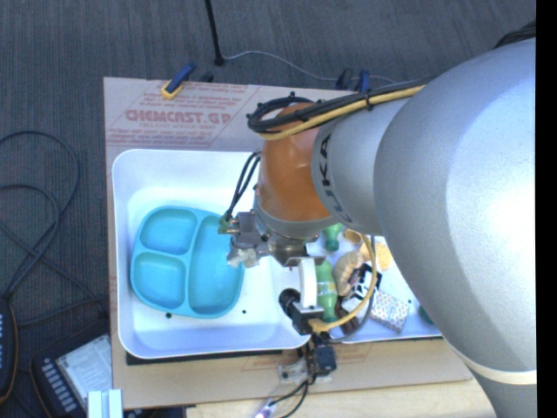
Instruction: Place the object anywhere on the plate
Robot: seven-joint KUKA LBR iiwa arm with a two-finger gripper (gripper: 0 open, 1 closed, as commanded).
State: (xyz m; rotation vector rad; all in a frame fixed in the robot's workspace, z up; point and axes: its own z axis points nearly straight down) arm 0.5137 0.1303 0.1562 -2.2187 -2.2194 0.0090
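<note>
A blue plate (183,264) with three compartments lies in the left white bin (174,168), towards its left side. My gripper (271,251) hangs under the orange wrist band, over the divide between the two bins and just past the plate's right rim. The wrist hides whatever may lie under it. Beside the gripper, in the right bin, a green object (327,279) stands out next to a tan one (350,266).
The grey arm covers most of the right bin. A silvery packet (389,312) and a teal item (426,317) show at that bin's front. The cardboard sheet (174,116) runs behind the bins.
</note>
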